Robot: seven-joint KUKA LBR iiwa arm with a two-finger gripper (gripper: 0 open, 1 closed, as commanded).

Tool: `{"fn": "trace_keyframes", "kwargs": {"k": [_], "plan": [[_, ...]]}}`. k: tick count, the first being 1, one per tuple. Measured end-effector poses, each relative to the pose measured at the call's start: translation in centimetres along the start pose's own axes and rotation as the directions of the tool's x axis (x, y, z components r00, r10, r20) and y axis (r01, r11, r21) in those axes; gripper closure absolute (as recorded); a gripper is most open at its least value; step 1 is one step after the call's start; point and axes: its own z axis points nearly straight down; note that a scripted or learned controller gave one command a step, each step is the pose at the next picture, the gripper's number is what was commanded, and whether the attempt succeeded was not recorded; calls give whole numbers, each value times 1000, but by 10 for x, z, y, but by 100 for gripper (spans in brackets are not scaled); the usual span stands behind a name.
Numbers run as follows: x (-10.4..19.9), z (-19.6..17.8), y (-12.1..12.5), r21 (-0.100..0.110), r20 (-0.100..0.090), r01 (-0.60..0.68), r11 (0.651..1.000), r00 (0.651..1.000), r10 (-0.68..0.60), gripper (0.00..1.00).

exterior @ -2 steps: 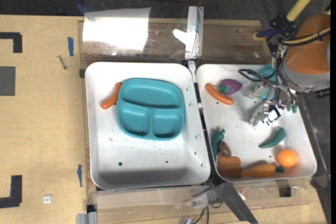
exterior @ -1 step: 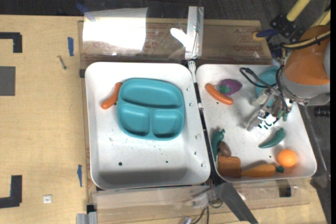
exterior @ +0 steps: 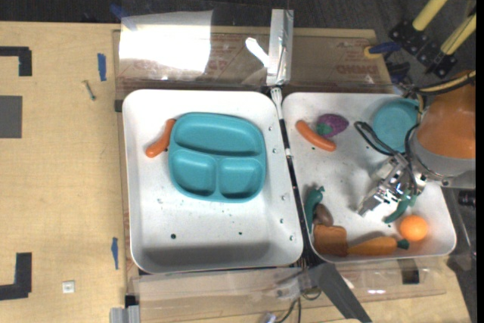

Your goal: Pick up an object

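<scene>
Hovering low in the right-hand shallow white bin [exterior: 446, 242], the metal two-finger gripper [exterior: 383, 194], jaws seemingly spread and pinching nothing, is needing to close on the round orange ball [exterior: 413, 228] nearby

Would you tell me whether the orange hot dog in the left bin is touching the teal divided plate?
Touching. The camera view shows the orange hot dog lying against the upper left rim of the teal divided plate, with no white bin floor visible between them.
</scene>
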Motion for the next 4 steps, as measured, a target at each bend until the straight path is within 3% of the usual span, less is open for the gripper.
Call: {"fn": "trace_keyframes", "kwargs": {"k": [1, 2, 3, 4], "plan": [[-3, -13, 2, -4, 12, 2, 1000, 1000, -2, 100], [0, -1, 57, -1, 4, 228, 974, 974, -228, 100], [-42, -69, 21, 1, 2, 93, 996, 996, -93, 100], [-17, -53, 85, 0, -7, 98, 995, 995, -98, 100]]}}
